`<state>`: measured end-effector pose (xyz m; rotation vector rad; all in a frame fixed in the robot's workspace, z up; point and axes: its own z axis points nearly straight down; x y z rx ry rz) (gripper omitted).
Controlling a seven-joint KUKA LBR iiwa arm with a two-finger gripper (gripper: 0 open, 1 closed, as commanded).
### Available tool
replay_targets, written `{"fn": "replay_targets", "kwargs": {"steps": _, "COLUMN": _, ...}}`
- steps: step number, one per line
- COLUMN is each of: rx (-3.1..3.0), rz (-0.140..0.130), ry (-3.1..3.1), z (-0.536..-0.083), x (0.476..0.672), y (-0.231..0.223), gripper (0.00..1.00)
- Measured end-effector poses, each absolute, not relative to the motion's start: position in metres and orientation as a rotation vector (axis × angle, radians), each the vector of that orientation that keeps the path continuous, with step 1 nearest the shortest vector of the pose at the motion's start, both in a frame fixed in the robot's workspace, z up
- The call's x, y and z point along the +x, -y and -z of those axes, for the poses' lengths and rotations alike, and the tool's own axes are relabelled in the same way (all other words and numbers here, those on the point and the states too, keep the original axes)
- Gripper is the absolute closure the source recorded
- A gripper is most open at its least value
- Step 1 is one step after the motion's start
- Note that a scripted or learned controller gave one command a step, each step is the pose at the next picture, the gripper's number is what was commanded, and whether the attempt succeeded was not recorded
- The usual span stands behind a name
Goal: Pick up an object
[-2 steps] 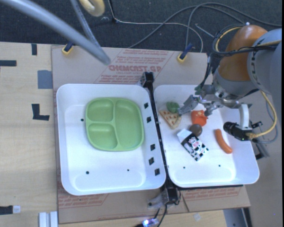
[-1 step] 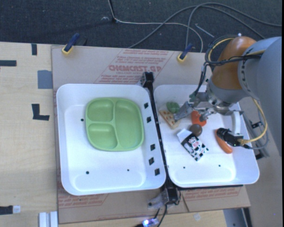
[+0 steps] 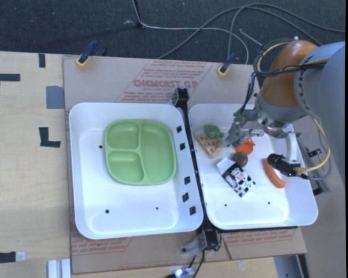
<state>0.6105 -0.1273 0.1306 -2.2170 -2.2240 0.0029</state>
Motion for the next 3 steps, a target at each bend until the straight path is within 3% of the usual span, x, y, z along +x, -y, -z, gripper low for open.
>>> {"fn": "replay_targets", "kwargs": {"steps": 2, "rx": -2.222, "rz": 0.005, "ry": 2.226, "z": -0.236, "x": 0.604, "y": 0.125, "gripper": 1.0}}
{"fn": "replay_targets", "kwargs": {"steps": 3, "rx": -2.214, "rz": -0.001, "ry": 2.226, "z": -0.23, "x": 0.58, "y": 0.071, "gripper": 1.0}}
